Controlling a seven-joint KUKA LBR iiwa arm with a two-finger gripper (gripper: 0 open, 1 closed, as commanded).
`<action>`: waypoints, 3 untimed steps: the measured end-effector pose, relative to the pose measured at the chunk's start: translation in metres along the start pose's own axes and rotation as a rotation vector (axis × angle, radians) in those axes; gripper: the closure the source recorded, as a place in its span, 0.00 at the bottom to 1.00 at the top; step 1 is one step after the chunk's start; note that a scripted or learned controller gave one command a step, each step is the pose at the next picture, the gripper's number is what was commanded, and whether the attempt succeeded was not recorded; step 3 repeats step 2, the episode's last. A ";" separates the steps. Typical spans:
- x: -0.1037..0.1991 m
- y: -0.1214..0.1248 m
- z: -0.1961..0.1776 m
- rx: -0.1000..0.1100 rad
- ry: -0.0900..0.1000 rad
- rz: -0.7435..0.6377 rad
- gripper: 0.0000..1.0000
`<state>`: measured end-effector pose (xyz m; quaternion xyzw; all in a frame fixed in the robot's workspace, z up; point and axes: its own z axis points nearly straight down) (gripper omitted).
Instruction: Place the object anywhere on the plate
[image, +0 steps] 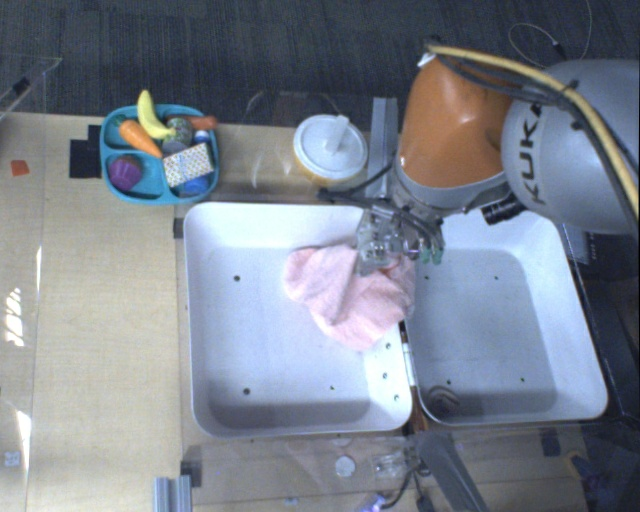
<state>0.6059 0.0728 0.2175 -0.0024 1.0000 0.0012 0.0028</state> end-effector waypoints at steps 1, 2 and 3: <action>0.029 0.042 -0.006 0.000 0.001 -0.001 1.00; 0.029 0.042 -0.007 0.000 0.000 -0.001 0.00; 0.029 0.042 -0.007 0.000 0.000 -0.001 0.00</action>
